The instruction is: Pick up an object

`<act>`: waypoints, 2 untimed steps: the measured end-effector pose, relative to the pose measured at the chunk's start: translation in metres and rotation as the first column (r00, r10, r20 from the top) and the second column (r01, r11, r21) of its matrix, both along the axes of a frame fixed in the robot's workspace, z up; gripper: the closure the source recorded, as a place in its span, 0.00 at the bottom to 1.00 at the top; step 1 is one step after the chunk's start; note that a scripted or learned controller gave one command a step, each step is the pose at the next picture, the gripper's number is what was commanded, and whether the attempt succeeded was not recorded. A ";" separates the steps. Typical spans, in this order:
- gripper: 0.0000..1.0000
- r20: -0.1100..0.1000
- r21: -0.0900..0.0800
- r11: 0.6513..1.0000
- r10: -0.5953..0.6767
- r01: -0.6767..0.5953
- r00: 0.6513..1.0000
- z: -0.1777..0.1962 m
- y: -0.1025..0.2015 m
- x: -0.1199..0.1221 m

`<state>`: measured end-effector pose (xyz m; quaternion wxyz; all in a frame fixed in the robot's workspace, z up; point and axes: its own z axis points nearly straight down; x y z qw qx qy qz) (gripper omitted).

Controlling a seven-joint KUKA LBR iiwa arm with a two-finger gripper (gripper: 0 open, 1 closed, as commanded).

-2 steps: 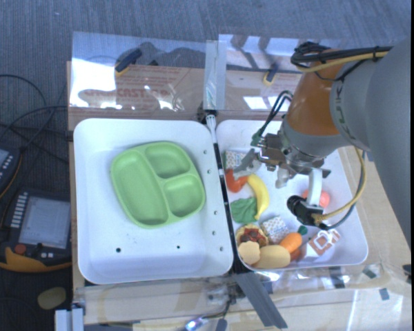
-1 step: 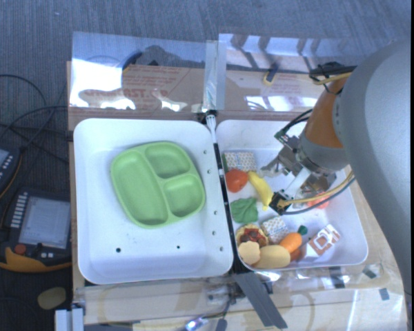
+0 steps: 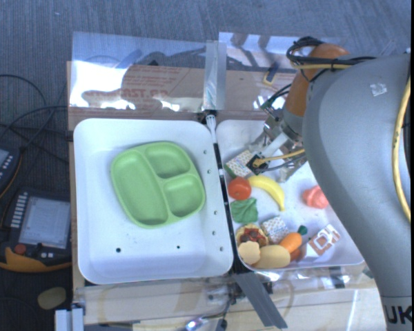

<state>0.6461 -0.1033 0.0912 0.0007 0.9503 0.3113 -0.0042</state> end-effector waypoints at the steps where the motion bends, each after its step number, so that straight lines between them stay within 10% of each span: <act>1: 1.00 -0.009 -0.004 1.000 0.004 -0.004 1.000 0.007 0.000 -0.002; 2: 1.00 0.000 -0.002 0.971 -0.239 0.239 0.971 0.089 0.045 0.001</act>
